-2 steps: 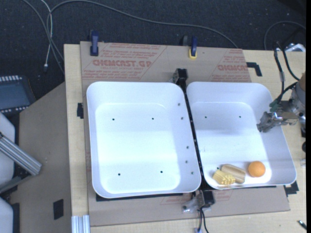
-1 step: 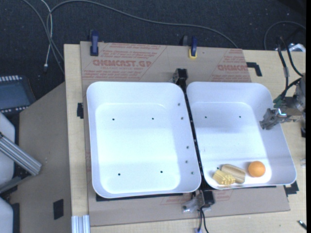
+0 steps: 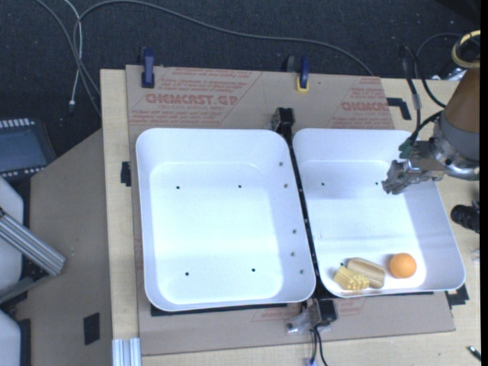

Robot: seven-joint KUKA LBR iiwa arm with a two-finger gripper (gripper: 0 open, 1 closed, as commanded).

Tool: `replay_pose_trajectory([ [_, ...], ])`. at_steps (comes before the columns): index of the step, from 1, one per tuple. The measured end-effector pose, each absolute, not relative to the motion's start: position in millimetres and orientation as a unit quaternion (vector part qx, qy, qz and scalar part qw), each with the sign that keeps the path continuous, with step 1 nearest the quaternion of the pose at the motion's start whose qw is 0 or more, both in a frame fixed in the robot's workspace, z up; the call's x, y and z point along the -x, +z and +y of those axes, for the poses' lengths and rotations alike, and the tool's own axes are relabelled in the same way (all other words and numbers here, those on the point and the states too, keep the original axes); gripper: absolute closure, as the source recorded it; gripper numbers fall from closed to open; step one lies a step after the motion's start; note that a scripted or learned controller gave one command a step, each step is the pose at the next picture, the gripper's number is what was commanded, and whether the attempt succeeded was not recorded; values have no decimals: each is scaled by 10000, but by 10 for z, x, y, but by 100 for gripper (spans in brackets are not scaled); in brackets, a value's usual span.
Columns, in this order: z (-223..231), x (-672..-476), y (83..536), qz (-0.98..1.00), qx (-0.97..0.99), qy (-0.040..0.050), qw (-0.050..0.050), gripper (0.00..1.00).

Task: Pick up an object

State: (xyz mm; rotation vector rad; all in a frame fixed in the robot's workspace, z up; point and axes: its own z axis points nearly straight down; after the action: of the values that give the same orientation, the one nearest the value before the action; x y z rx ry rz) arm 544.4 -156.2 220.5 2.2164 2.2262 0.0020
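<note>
Hovering: gripper (image 3: 398, 178) over the right bin's (image 3: 335, 212) upper right part
Grip: cannot tell whether it is spread or pressed together
Orange ball (image 3: 402, 265): well below the gripper, bin's near edge
Corn (image 3: 351, 279), tan piece (image 3: 367, 269): left of ball, touching each other

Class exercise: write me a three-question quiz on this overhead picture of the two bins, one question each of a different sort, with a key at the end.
1. True or false: the orange ball lies in the left bin.
2. Multiple choice: the gripper hangs over which part of the right bin? A) near edge B) far right part C) left wall.
3. Fill in: beside the ball lie a tan bread roll and a yellow ____.

Key: 1 false, it lies in the right bin. 2 B. 3 corn cob.
</note>
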Motion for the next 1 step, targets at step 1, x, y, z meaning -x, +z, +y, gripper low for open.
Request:
replay_pose_trajectory([
  [1, -965, -5599, 2266, 7092, -7051, 9, -1, 100],
])
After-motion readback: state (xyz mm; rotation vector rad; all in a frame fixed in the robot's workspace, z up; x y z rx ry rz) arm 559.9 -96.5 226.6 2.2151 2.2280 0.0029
